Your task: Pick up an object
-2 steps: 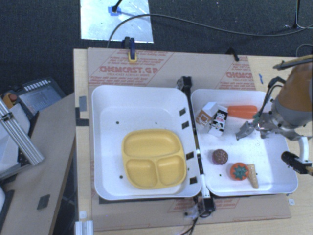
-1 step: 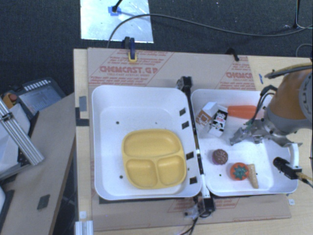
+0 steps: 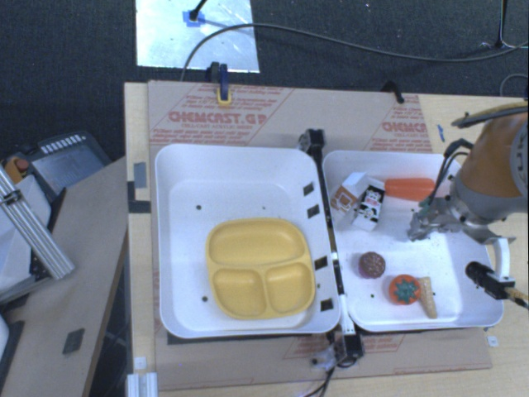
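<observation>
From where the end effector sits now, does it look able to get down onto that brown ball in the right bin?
Probably yes. The end effector hangs over the right bin, and the brown ball lies alone on bare floor below and left of it, apart from the small carton and the ice-cream cone toy. Nothing stands between them.

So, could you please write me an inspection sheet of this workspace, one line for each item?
Surface: bench with two white bins, left bin and right bin.
Job's things: in the right bin, small carton, orange piece, brown ball, orange-and-green toy, tan stick.
Clutter: yellow divided tray in the left bin.
Grippers: gripper low over the right bin, nothing seen between its fingers.
Cables: black cable on the dark floor.
Surroundings: metal plate behind the bench, grey device at left.
</observation>
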